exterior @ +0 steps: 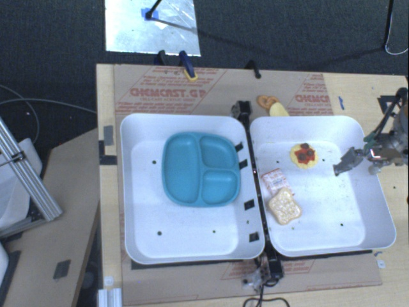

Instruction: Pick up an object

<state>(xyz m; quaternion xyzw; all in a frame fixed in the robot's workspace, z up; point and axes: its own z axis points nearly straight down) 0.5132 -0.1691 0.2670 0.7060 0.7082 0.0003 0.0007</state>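
Observation:
Three small things lie in the right bin. A round yellow toy with a red topping sits near the back. A pink wrapped packet lies by the left wall, and a tan toast-like piece touches its near side. My gripper hangs low over the bin's right half, a short way right of the yellow toy, with nothing seen in it. The arm's wrist enters from the right edge.
The left bin holds a blue divided plate. Behind the bins, on the cardboard sheet, lie an orange piece and a yellow piece. A clamp row runs between the bins.

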